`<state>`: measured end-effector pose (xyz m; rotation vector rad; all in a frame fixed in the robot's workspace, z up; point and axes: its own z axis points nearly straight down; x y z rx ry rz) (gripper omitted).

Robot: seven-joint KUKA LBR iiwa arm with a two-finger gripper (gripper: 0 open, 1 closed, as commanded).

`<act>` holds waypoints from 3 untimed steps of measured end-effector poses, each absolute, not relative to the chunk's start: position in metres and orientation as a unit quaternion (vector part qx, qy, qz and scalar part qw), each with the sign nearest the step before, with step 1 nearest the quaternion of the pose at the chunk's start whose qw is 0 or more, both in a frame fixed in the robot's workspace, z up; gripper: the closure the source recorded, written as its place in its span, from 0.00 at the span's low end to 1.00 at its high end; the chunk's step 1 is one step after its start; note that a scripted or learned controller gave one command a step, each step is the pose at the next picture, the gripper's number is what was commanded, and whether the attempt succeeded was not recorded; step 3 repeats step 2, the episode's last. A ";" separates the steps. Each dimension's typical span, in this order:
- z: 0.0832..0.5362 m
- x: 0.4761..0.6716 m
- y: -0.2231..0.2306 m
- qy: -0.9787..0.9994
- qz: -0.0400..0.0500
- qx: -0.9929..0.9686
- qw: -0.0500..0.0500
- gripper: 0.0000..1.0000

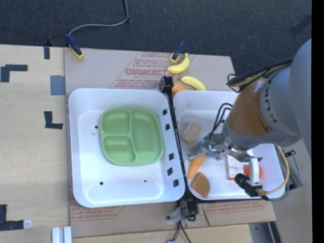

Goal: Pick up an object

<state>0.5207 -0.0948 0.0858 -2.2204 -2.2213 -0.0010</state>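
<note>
Left bin: holds a green divided plate, lying flat near its centre. Right bin: holds a tan block near the dividing wall, an orange carrot below it, a waffle-patterned brown piece near the front rim, and a red-and-white packet partly under the wrist. The arm enters from the right, its orange band above the wrist, angled down into the right bin. The pincer sits low between block and carrot — whether it is open or closed cannot be told.
</note>
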 end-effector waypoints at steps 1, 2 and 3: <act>0.096 0.521 -0.096 -0.707 0.000 -0.707 -0.002 1.00; 0.185 0.529 -0.051 -0.708 -0.001 -0.706 0.000 1.00; 0.185 0.529 -0.051 -0.708 -0.001 -0.706 0.000 1.00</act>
